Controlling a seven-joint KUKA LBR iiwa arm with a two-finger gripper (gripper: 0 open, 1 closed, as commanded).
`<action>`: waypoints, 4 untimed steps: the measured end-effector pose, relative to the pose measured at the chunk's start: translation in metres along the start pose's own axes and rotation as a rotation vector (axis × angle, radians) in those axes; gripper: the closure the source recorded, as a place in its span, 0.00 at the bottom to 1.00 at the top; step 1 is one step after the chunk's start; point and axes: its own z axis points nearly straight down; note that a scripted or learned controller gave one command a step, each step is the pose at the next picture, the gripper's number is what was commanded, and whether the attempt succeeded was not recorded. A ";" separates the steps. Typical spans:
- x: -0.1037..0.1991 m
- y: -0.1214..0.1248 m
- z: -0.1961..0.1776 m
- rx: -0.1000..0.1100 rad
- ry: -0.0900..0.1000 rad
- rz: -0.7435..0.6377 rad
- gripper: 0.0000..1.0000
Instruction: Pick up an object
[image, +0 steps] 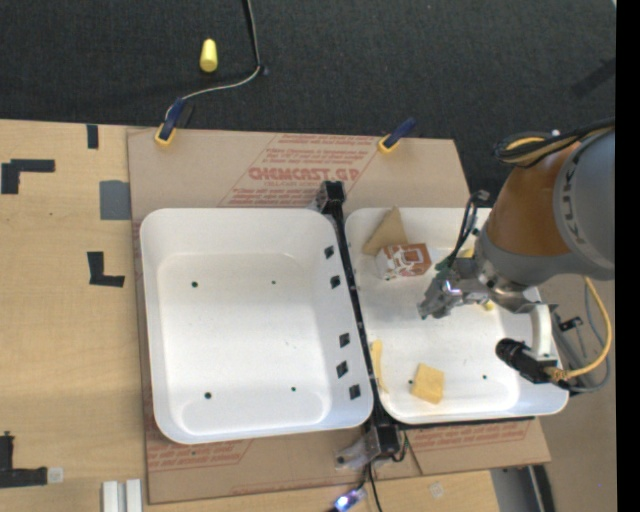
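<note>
The right bin (470, 400) holds a tan wedge-shaped piece (385, 231) at its far left corner, a small white and brown-red package (403, 261) just in front of it, and a yellow sponge-like square (428, 383) near the front. A thin yellow strip (376, 358) lies against the bin's left wall. My gripper (436, 302) hangs over the middle of the right bin, to the right of and below the package and above the yellow square. It points left and down, and nothing shows between its tips.
The left bin (170, 300) stands beside the right one, with a black divider (345, 290) between them. Both rest on a cardboard sheet (290, 170) held by clamps. The arm's orange band (530, 215) and cables (585, 350) crowd the right bin's right edge.
</note>
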 end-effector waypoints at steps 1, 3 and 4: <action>0.026 0.075 0.061 0.002 0.002 -0.006 1.00; 0.059 0.125 -0.046 0.003 -0.001 0.001 1.00; 0.121 0.128 -0.237 -0.016 0.003 -0.009 1.00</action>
